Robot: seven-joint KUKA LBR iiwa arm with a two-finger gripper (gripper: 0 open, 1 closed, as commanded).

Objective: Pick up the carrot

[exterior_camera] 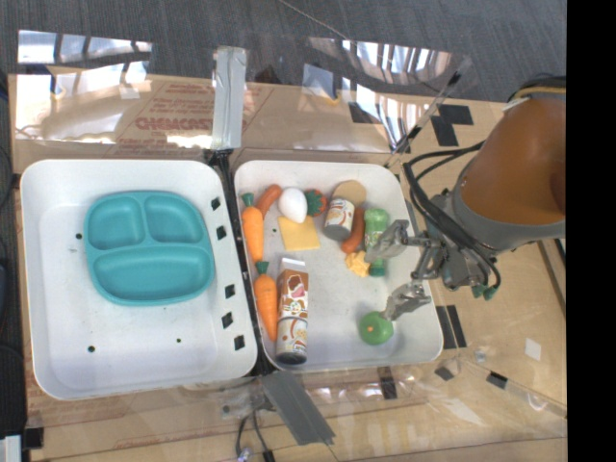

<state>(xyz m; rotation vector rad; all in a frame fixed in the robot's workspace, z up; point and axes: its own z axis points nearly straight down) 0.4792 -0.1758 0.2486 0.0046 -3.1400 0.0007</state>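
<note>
Orange band, grey arm (481,221), black cables

Scene evenly and brightly lit. Strong glare on the clear sheeting (380,65) along the counter's (500,354) far edge. Shadows soft. Focus slightly soft throughout.

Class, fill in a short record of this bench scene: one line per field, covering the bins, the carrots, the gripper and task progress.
left bin: holds a teal divided plate
right bin: holds toy food
carrots: one along the left wall, another below it
gripper: open, over the right side, holding nothing
green apple: beside the lower finger
task: carrot not yet picked up
</note>
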